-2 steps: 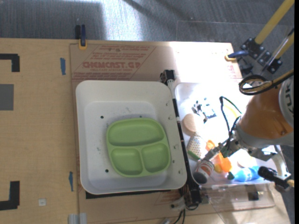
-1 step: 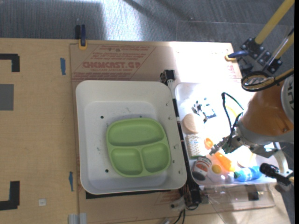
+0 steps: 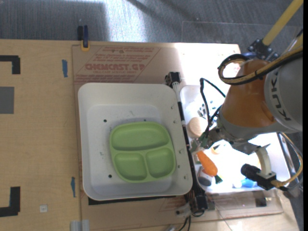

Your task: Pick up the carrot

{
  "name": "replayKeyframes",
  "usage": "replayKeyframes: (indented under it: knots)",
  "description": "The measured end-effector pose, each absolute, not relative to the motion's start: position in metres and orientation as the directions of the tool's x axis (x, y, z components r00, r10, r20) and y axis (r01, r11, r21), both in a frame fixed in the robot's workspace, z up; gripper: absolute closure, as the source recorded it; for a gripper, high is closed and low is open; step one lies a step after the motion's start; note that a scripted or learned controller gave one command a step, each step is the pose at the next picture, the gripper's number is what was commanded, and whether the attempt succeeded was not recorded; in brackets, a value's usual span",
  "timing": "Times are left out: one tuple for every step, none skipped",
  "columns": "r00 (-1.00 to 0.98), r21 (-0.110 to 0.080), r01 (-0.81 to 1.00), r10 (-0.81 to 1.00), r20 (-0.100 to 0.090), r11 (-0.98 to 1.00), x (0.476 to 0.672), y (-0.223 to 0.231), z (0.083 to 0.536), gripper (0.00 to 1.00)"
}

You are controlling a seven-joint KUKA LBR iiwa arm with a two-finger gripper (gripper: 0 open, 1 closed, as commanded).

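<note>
Orange tapered carrot [image 3: 208, 163] lying in right white bin [image 3: 226, 184] | pincer state: cannot tell | pickup outstanding

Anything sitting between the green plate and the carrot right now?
In the camera view, the two bins' adjoining walls separate the green plate from the carrot; no loose object lies between them.

Red print ran across the brown cardboard sheet [image 3: 120, 64] lying under the left bin. Its large line seemed to read "CHEMCAST", followed by a few letters too faint to make out, and the smaller red lines above and below it were too small to read. On the grey arm [image 3: 288, 95], at the right, big black letters spelled "KUK" before the frame edge cut the word off.
</note>
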State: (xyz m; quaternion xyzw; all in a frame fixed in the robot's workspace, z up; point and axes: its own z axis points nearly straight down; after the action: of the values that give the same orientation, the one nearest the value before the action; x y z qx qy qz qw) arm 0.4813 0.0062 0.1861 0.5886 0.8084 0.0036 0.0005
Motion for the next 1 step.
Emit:
replayKeyframes:
  knots:
    - [-0.301, 0.000, 0.954, 0.954, 0.000, 0.301, 0.4800, 0.0015, 0.1841, 0.00]
